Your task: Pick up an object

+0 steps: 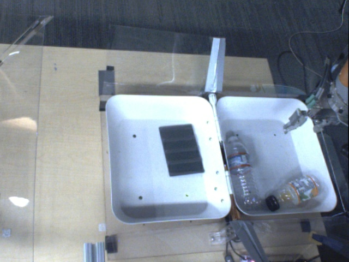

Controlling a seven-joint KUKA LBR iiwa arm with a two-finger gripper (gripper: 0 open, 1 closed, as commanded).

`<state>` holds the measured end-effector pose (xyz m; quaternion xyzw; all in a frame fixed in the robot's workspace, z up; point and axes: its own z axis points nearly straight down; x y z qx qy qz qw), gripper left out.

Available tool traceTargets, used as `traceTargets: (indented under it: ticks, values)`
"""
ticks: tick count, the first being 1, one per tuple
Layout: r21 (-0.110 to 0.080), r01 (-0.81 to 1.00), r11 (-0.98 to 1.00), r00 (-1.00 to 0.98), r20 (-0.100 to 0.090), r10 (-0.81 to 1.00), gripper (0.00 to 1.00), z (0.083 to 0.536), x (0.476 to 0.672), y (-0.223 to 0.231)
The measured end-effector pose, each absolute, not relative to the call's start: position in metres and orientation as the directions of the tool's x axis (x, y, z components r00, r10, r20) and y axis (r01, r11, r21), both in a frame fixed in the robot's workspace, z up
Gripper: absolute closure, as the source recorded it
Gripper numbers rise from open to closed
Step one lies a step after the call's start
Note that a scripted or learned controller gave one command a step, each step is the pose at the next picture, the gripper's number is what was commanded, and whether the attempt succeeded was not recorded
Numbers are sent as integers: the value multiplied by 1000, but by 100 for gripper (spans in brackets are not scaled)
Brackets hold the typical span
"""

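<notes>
Our gripper (306, 120) hangs spread and empty over the right bin (272, 105); next we reach down for a bottle (241, 171).

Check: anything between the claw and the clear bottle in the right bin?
Nothing visible. The claw sits over the right bin's upper right; bare bin floor separates it from the clear bottle along the left wall. The small bottle lies off to the lower right.
</notes>
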<state>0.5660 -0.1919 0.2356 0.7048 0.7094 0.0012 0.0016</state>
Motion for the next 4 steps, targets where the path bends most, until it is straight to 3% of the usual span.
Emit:
traceTargets:
  ticks: [1,2,3,4]
  values:
    - [3,998,61,-61,0,998,0,158,567,-90]
    - [9,998,61,-61,1,998,100,169,569,-89]
    - [9,998,61,-61,1,998,0,169,569,-89]
    - [48,984,174,-174,-12,985,0,114,567,-100]
